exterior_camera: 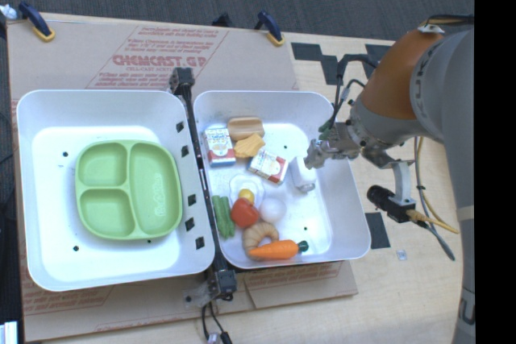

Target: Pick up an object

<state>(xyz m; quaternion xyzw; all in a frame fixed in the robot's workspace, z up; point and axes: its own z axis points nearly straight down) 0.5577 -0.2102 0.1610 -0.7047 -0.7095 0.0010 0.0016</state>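
The right bin holds several toy foods: a hot dog bun, a yellow wedge, two red-and-white packets, a fried egg, a red tomato, a white egg, a green pod, a croissant and a carrot. My gripper is lowered into this bin's right half, just right of the second packet and above the white egg. Nothing shows in its grasp.
The left bin bears a green divided plate. Black clips run along the wall between the two bins. Cardboard lies under both bins. The grey arm with its orange band and cables hangs over the right bin's right rim.
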